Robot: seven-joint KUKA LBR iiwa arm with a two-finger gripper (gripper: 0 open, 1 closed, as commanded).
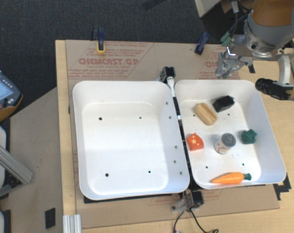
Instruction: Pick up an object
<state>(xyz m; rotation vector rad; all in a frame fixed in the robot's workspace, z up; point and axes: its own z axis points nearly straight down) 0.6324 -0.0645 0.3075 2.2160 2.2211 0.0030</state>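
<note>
My gripper (228,68) hangs over the far rim of the right bin (269,130), with nothing seen between its tips. In that bin, a black block (223,103) lies closest to it, just in front. A tan wooden cylinder (205,113) rests beside the block on its left. Further forward sit an orange-red piece (195,142), a grey and white round object (226,142) and a small green object (248,136). An orange carrot (229,178) with a green top lies along the near wall.
The left bin (81,130) stands beside the right one, and their rims meet along a black divider (177,115). Both rest on a cardboard sheet (117,59) held by clamps (100,39) at the far edge.
</note>
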